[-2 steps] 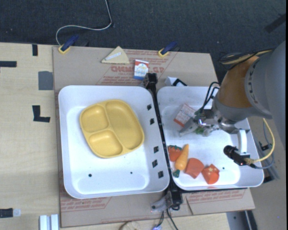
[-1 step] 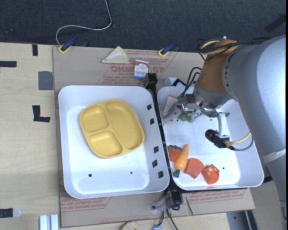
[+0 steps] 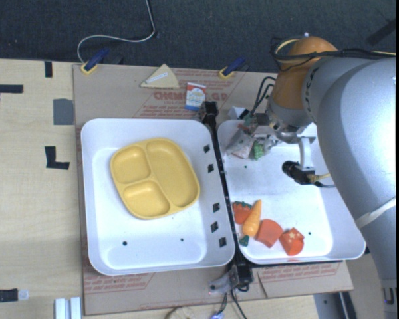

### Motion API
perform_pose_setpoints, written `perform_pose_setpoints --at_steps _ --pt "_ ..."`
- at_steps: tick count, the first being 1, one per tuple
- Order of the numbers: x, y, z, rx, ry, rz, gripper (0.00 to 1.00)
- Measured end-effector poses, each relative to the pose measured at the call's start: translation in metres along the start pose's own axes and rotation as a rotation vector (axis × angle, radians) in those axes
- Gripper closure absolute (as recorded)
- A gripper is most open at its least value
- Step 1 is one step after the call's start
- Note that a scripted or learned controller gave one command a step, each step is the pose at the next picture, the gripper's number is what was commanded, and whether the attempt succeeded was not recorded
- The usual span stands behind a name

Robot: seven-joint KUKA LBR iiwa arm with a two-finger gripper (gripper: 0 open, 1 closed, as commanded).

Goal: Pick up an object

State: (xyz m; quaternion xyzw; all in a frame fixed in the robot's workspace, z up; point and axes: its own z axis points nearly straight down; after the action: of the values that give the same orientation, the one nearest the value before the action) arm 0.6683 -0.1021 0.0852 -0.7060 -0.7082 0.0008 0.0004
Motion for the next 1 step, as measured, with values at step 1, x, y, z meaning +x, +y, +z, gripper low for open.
perform_pose_setpoints --at_steps 1 --pt "0.0000 0.0008 -0.0109 -0.003 -0.003 -0.001 1.00"
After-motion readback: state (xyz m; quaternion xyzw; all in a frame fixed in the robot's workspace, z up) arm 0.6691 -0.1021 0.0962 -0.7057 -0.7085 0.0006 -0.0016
